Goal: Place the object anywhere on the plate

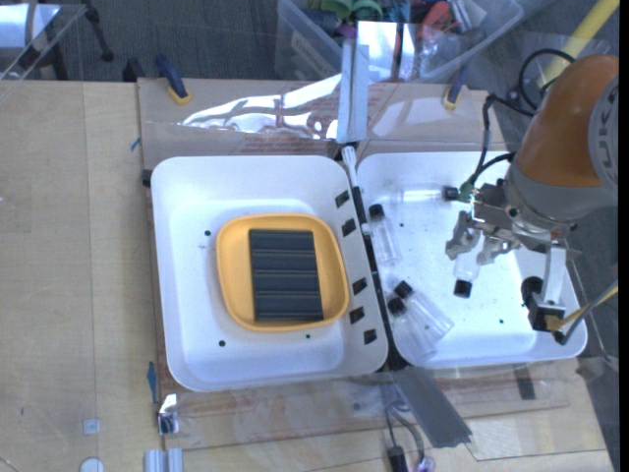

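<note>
Arm (565,126): grey w/ orange band, over right bin (511,347).
Fingers (470,249): apart, nothing between.
Object (286,274): dark ribbed block on yellow plate (230,273), left bin (187,264), well apart from fingers.

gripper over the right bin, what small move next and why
Probably a short descent. The gripper hovers in the right bin above a small dark object, with nothing visibly between its fingers, while the yellow plate waits in the left bin.
</note>
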`<state>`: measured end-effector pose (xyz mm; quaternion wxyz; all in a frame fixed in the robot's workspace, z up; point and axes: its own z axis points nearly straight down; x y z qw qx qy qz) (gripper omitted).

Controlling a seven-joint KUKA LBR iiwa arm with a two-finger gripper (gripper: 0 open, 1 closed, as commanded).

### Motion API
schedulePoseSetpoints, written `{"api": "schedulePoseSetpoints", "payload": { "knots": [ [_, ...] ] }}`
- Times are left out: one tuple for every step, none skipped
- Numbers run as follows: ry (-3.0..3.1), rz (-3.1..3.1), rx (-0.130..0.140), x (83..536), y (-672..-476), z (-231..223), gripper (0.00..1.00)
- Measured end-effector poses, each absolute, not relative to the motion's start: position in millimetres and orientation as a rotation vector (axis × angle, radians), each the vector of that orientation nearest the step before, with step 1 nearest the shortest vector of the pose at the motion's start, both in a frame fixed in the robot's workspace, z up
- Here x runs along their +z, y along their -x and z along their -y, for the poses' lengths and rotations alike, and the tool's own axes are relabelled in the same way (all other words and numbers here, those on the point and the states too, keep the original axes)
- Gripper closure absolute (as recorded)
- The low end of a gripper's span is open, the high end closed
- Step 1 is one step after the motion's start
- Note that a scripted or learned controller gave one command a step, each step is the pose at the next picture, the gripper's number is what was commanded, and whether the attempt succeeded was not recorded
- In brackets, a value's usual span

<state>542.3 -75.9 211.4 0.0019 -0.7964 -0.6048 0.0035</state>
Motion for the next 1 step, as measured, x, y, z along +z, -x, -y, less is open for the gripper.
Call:
{"api": "schedulePoseSetpoints", "payload": {
  "knots": [
    [2.499, 1.897, 0.011, 211.6, -542.4, 76.0, 0.00]
  ]
}}
